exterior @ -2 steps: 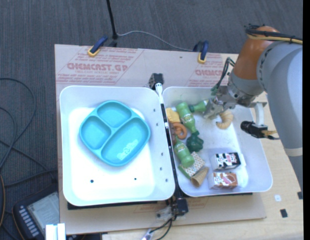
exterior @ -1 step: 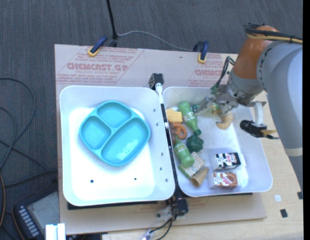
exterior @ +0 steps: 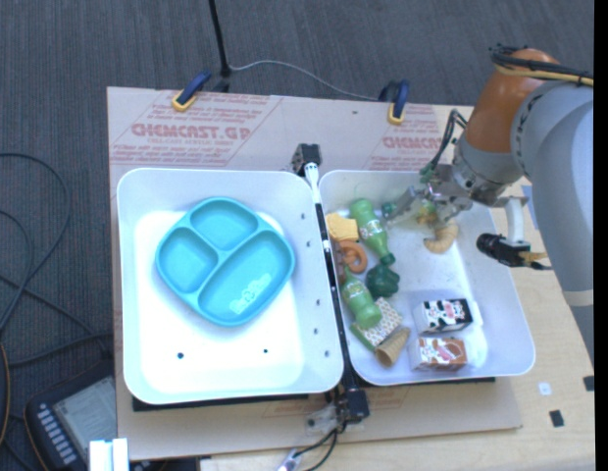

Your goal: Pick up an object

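My gripper is low over the back of the right bin, below the orange band of the arm. It hangs just right of a green bottle and just above a tan piece. Nothing shows as held in it. More toys lie in this bin: a yellow block, an orange ring, a dark green piece, a light green piece, a cone, a cow-patterned carton and a brown carton.
The left bin bears a blue divided plate. A black clamp sits at the back where the bins meet. Two clips hold the board's far edge. Cables lie on the floor to the left.
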Motion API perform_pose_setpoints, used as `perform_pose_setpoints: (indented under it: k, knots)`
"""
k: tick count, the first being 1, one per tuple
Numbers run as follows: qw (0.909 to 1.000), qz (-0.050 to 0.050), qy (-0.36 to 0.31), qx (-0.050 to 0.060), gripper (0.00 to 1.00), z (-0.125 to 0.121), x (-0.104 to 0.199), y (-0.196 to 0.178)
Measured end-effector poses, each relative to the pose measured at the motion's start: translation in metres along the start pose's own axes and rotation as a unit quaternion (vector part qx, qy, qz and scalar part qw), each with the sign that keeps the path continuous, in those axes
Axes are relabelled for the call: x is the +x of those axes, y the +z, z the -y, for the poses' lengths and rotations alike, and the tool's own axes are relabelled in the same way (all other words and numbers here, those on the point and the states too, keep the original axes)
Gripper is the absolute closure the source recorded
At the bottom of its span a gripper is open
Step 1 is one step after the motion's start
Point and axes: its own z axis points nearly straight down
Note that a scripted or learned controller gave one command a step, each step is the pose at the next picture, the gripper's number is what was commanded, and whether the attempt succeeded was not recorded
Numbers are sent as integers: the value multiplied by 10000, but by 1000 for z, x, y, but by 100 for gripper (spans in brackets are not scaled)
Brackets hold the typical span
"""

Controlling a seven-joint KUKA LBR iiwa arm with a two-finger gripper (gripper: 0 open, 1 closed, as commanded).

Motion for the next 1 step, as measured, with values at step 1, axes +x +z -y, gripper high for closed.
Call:
perform_pose_setpoints:
  k: [1]
  knots:
    - [10000,83,13,13,100,4,-7,-6]
